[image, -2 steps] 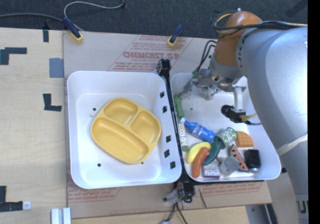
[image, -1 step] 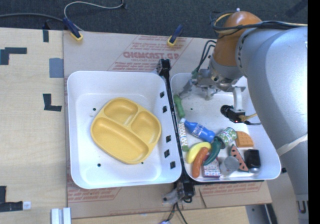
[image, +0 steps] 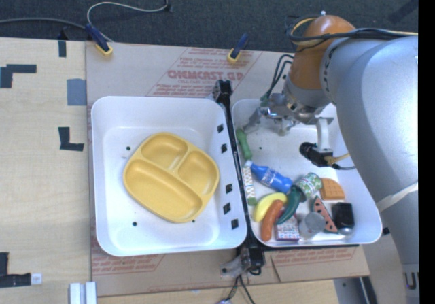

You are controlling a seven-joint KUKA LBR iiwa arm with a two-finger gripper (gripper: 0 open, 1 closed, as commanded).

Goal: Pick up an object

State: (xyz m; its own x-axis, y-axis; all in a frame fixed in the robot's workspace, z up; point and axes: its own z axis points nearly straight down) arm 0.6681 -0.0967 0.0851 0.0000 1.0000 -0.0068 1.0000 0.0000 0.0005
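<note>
One arm [image: 360, 85] over right bin [image: 370, 224]

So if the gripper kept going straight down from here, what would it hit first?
Probably the bare floor of the right bin. The gripper hangs over its upper end, apart from the toy pile; depth is unclear.

We see a heap of small toys in the right bin [image: 367, 228]: a blue bottle [image: 270, 177] lying slantwise, a yellow banana [image: 267, 205] touching a red sausage [image: 270, 220], an orange cracker [image: 332, 190].

Glossy yellow plastic plate [image: 171, 177]; smooth white plastic bins [image: 109, 160].
</note>
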